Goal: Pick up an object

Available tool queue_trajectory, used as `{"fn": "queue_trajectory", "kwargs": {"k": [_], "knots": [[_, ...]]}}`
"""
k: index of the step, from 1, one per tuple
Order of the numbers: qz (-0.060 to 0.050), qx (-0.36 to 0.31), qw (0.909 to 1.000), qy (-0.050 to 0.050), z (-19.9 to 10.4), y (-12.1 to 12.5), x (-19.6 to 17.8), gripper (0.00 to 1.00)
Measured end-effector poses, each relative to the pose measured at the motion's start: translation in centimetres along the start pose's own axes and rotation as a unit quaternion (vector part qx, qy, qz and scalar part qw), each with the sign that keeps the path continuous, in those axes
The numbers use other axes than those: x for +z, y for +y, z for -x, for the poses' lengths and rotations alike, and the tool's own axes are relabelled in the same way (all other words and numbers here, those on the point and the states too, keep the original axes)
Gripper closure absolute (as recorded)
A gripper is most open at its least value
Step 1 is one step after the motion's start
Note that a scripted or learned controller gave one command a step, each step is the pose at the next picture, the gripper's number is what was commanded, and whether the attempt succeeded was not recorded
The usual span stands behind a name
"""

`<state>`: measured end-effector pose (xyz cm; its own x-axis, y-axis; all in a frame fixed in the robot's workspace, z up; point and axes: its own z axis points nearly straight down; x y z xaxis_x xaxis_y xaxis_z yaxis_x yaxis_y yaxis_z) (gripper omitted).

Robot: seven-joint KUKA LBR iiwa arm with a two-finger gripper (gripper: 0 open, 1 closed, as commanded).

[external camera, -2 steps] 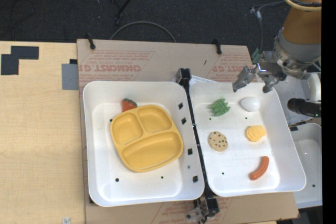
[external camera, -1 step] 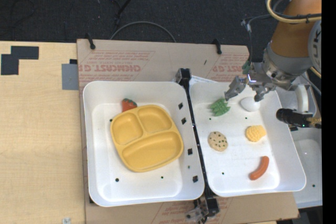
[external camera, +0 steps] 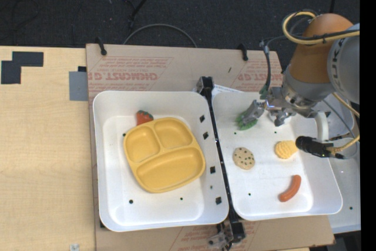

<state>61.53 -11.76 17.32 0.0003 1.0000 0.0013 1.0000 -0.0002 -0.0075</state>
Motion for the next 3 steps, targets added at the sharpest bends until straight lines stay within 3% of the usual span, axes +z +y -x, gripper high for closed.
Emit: {"fn": "queue_trajectory", "kwargs": {"k": [1, 2, 3], "knots": [[0.0, 0.0, 1.0, 0.0, -0.5, -0.5, 4.5, 0.0], [0.001, 0.001, 1.0, 0.0, -0.4, -0.5, 3.3, 1.0], [0.004, 0.001, 1.0, -0.001, -0.2, -0.4, -0.9, 1.0]]}}
